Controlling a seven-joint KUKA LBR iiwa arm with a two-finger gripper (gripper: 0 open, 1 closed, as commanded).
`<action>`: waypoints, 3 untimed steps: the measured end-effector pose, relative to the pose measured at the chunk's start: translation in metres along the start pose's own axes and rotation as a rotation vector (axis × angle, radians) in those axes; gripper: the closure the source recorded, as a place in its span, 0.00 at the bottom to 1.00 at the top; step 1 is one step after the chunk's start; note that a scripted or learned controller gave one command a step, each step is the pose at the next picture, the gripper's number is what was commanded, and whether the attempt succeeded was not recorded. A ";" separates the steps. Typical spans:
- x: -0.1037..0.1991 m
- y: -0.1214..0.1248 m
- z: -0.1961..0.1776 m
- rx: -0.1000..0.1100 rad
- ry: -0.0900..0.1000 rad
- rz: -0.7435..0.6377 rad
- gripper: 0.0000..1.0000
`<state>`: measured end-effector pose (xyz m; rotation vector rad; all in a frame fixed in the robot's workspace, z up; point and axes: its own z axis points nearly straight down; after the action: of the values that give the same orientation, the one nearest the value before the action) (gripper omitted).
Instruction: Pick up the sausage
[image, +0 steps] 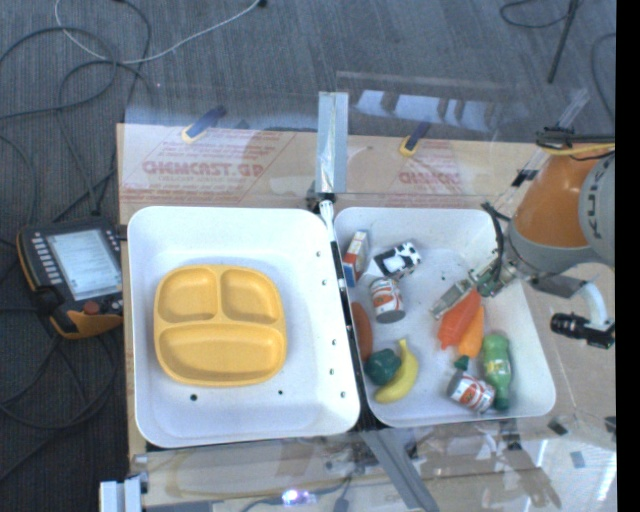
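Sausage (361, 331) lies apart from gripper (455, 297) over carrot (462, 321).

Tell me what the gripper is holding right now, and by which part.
Nothing that can be seen. The gripper hangs over the right bin just above the carrot. The sausage lies untouched by the bin's left wall.

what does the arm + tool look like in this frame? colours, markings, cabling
The arm is a rounded grey body with a broad orange band and part of some dark lettering at the frame's edge. A thin dark cable runs along its near side down to the tool, a slim metal-grey piece with green touches near its base.
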<state>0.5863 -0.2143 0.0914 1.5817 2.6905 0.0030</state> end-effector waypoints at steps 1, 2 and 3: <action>0.046 -0.007 -0.001 0.000 0.000 -0.082 0.00; 0.045 -0.004 -0.011 -0.007 0.000 -0.082 1.00; 0.057 -0.019 -0.073 0.012 0.018 -0.002 1.00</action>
<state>0.5400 -0.1730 0.1632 1.5897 2.7110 0.0009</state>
